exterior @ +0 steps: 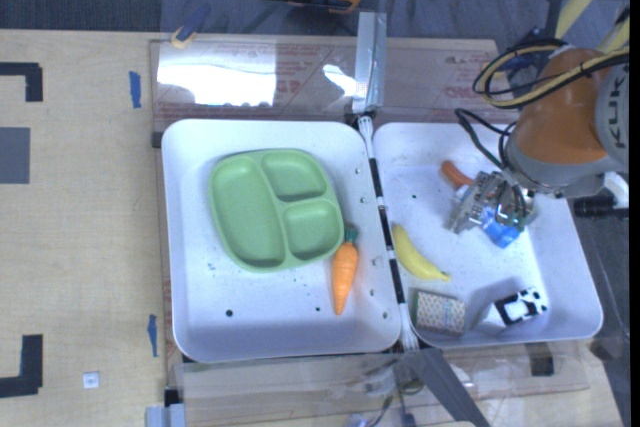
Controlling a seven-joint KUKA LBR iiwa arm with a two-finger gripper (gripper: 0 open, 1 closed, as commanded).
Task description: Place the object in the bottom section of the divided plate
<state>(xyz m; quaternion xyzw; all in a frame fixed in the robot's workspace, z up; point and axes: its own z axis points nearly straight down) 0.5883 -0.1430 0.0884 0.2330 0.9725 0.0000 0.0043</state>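
A: What is nearest to us?

B: In the right bin (pixel 580 310), a black and white toy (pixel 521 307) and a speckled sponge (pixel 439 312). Just behind them lies a banana (pixel 417 256).

A: And in the left bin (pixel 190 245)?

B: A carrot (pixel 343 277) lies just beside the green divided plate (pixel 275 208), touching its near right corner.

A: Where is the gripper (pixel 487 206)?

B: Farther back, low over the right bin, beside a blue thing (pixel 503 232). I cannot tell if it is open or closed. An orange thing (pixel 455 172) lies behind it.
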